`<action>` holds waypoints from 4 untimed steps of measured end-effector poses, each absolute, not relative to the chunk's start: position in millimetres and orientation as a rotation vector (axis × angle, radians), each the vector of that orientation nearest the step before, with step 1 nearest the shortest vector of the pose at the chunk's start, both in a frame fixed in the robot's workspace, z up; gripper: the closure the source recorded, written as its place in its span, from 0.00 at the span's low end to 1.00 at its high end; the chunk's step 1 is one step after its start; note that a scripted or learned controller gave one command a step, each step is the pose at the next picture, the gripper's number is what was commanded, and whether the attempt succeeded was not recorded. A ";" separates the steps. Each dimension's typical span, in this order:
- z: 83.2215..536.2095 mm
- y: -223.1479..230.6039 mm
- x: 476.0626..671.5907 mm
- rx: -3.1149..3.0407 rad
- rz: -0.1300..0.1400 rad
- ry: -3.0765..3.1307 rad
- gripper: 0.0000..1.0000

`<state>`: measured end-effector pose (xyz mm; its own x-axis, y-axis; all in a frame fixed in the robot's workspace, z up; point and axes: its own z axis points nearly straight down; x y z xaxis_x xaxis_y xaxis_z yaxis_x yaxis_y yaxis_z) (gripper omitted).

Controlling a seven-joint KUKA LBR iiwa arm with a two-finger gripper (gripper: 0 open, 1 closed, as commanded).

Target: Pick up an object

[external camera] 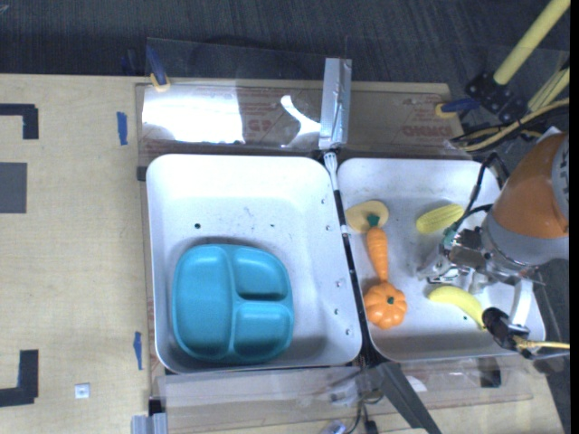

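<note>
Two white bins (181, 188), one blue tray (232, 303), five toy foods (384, 305).

The arm (534, 202) runs off the right edge and hides part of the right bin (407, 174).

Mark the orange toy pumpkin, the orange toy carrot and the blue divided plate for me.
orange toy pumpkin (384, 306), camera view, middle of its body
orange toy carrot (377, 253), camera view, mid-length
blue divided plate (232, 302), camera view, centre divider

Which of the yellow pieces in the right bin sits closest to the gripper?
The banana, lying just below the gripper; the corn sits higher up, the pale slice farther left.
</note>
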<state>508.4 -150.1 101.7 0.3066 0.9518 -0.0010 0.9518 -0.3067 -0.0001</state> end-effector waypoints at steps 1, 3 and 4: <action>111.4 -150.5 508.7 2.539 0.000 1.846 1.00; 268.6 -151.8 594.9 2.630 -0.002 1.718 0.00; 336.4 -125.7 588.0 2.580 0.006 1.783 0.00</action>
<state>588.0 -125.7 336.4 0.3536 0.9354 0.0004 0.9354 -0.3536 0.0062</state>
